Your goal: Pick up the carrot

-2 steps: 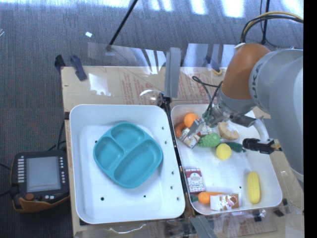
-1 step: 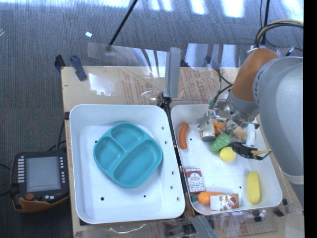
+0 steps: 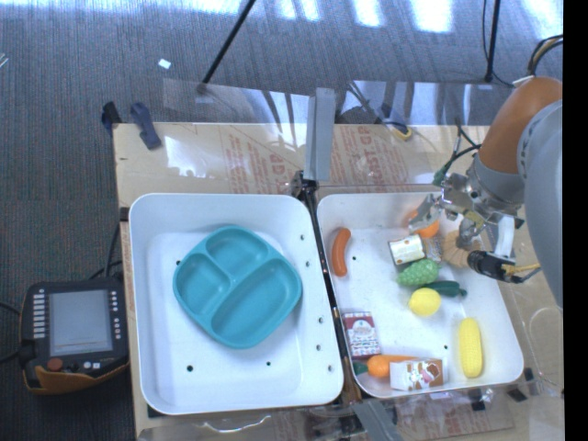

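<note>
2 white bins sit side by side, and we take the right bin (image 3: 511, 333) as our landmark. The carrot (image 3: 388, 366) lies at its near edge, orange with its tip pointing to the view's left, touching a small red-and-white box (image 3: 421, 374) on its right and just beside a red carton (image 3: 360, 333) that lies above it. The gripper (image 3: 457, 225) hangs over the far right corner of that bin, well apart from the carrot, with a small orange piece (image 3: 428, 231) and a can (image 3: 406, 250) just beside it. We cannot tell from this angle whether the claw is spread or clenched, and we see nothing clearly held in it.

We judge the step in hand to be the approach: no grasp on the carrot is made yet. The next move calls for the arm to travel toward the bin's near edge and descend over the carrot, across its narrow width. The crowding box and carton leave little room, so we expect a snag there.
</note>
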Controlling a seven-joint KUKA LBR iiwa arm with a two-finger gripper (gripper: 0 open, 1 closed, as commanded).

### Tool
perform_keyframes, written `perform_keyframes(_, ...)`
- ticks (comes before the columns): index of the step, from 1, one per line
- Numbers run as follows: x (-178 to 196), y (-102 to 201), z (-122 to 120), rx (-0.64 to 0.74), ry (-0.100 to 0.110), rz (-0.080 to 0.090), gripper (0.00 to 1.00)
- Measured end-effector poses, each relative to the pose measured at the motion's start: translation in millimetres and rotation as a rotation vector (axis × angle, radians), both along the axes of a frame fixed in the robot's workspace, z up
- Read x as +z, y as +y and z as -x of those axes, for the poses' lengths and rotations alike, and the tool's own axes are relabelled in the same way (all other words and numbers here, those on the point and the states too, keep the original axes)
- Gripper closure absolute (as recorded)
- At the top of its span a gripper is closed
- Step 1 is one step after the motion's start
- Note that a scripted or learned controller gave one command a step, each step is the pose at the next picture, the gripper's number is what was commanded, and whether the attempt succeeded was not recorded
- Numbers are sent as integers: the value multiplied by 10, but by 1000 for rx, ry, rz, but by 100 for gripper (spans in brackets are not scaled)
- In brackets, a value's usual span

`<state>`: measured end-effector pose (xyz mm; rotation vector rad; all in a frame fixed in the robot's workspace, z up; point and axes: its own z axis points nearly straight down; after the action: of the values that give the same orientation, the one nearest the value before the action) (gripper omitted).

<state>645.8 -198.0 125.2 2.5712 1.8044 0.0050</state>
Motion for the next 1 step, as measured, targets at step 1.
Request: perform_keyframes(1, -178, 41, -106, -78, -20, -4, 0)
